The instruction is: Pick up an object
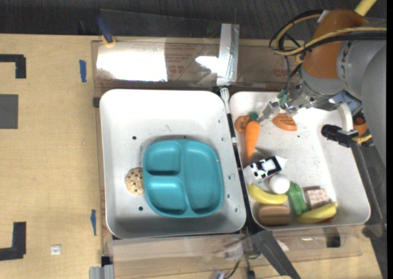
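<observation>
Lying in the right bin (353,167), the toy carrot (251,138) stretches along the left wall, its green top at twelve o'clock and its tip pointing to six. From the carrot's top, at about two o'clock, hangs the gripper (274,108), close above the bin floor near the back wall; whether it is spread or clenched I cannot tell from here, and nothing shows caught in it. Just beyond the gripper at three o'clock lies an orange slice-shaped piece (285,123). At six o'clock from the carrot sits a small black-and-white cow figure (266,166), with a white egg (280,184) touching it below. Further toward six o'clock a yellow banana (264,195), a brown sausage-like piece (274,214), a green piece (297,198), a small printed box (317,196) and a second yellow banana (319,212) crowd the front edge. The arm (344,56) comes in from three o'clock, orange band above the wrist. The left bin (116,112) holds a teal divided plate (182,176), with a cookie (134,180) touching it at nine o'clock.
</observation>
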Motion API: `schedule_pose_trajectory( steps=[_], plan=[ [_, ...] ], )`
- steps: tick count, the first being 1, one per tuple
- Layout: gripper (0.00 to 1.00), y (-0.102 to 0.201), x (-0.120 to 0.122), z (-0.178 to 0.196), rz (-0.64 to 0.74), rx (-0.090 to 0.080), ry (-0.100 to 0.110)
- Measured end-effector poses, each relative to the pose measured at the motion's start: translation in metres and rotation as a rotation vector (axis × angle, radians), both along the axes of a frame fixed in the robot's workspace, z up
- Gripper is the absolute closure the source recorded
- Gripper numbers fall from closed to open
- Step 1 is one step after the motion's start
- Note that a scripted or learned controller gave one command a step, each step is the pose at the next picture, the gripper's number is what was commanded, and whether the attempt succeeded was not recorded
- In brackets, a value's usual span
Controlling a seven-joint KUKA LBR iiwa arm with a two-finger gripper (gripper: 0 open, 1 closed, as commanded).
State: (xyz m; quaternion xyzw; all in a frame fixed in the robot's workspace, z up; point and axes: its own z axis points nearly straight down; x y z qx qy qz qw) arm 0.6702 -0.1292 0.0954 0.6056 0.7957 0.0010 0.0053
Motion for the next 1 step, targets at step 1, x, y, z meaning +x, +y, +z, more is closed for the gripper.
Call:
schedule_pose_trajectory(
  steps=[1],
  plan=[
    [1.00,-0.0003,0.0046,0.0154,0.003,-0.006,-0.018]
  ],
)
